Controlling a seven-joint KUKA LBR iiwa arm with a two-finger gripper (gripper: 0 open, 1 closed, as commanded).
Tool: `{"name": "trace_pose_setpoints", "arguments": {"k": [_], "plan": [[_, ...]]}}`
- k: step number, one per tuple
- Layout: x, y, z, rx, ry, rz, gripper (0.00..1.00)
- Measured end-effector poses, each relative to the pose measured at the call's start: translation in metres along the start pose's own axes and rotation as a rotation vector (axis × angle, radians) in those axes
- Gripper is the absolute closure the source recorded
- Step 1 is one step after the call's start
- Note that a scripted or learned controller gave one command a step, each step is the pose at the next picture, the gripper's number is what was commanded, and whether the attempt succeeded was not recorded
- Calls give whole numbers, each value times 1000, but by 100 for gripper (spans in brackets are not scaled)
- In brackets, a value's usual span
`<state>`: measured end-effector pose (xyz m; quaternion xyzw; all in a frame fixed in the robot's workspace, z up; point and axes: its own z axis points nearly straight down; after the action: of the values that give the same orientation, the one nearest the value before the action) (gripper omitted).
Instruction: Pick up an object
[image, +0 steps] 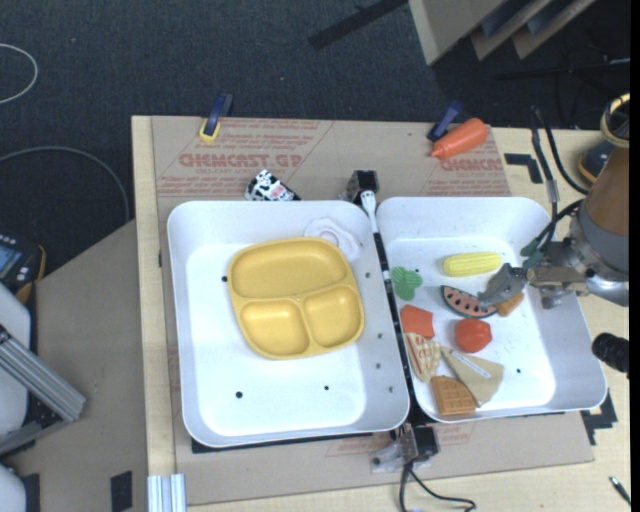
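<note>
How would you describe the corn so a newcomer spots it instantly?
Start at the right bin, the one holding the toy food, and look to its far half. The corn lies there on its side, just above the watermelon slice. It is the sole long, bright yellow piece among red, orange and green neighbours.

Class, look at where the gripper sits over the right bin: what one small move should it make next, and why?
Probably lower a little. The gripper hangs in the right bin just above the watermelon slice and the tomato, with nothing visibly between its fingers.
</note>
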<state>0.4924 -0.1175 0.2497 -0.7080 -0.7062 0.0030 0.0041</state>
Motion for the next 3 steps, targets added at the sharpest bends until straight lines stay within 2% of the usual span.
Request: {"name": "trace_pose_setpoints", "arguments": {"k": [1,2,3], "plan": [[0,2,-5,-11,-2,-3,0],[11,1,51,-2,1,-3,0],[3,4,107,-2,1,-2,0]]}}
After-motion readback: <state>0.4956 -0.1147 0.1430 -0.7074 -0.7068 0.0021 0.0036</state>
